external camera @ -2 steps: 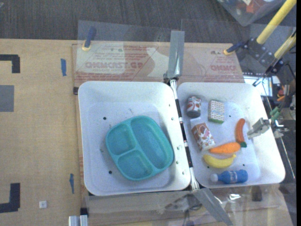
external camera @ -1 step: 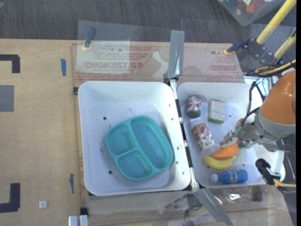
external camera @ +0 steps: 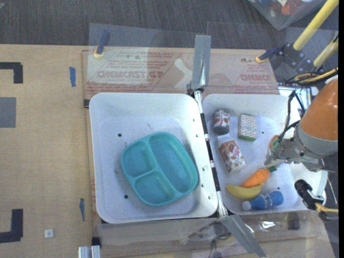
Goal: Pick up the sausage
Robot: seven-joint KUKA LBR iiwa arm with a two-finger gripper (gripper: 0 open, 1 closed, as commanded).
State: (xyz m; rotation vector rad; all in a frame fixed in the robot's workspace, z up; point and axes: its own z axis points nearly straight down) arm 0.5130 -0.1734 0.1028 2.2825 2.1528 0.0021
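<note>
**Overhead, a robot arm reaches into the right of two white bins**

We cannot pick out the sausage with certainty. A reddish sliver (external camera: 274,142) shows at the left edge of the gripper (external camera: 279,156), in the right bin (external camera: 279,104), and it is too small and too hidden for us to name.

The left bin (external camera: 107,112) holds a teal divided plate (external camera: 159,169). The right bin holds a red and grey can (external camera: 221,121), a green and white box (external camera: 248,127) beside it, a red and white packet (external camera: 231,155), an orange carrot (external camera: 255,177), a yellow banana (external camera: 243,191) and a blue bottle (external camera: 266,200).

The gripper hangs just above the carrot's leafy end. We cannot tell how far open it is, or whether it holds anything.
</note>
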